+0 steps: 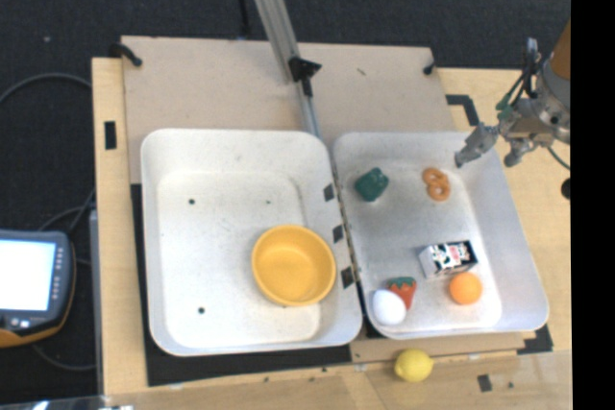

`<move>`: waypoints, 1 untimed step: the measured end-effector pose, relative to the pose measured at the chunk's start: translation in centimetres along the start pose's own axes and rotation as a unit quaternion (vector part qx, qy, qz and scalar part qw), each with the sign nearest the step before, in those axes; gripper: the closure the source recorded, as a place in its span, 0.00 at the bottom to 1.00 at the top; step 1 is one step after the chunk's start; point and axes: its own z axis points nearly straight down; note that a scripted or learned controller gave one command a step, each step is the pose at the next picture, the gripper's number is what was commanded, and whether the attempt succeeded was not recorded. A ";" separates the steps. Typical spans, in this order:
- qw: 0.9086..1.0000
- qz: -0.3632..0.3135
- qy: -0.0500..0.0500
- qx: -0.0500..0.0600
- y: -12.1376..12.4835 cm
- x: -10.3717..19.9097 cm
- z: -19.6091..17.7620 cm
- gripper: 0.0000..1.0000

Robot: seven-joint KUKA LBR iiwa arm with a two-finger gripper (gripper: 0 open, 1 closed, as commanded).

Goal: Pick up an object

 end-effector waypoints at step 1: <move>1.000 0.000 -0.001 0.000 0.0 0.0 0.0 0.00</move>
